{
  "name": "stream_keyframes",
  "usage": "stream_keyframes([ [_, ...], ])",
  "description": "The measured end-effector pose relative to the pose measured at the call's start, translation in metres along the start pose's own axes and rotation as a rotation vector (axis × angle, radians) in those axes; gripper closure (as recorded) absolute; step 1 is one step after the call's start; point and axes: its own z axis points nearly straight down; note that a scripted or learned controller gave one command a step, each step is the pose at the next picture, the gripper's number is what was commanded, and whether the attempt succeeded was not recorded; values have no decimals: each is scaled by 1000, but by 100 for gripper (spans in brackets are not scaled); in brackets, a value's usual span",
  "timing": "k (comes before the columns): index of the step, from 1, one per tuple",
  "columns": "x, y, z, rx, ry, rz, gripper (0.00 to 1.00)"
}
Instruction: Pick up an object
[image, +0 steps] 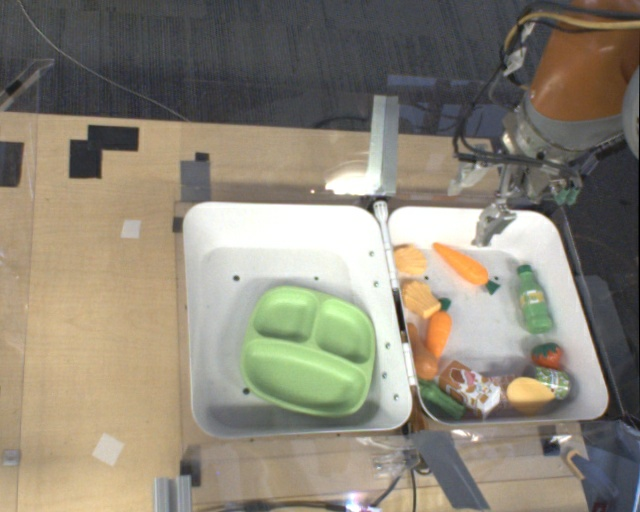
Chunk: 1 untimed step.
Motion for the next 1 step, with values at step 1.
stream_keyframes([
  [1, 1, -10, 152, 1, 2, 82, 0],
])
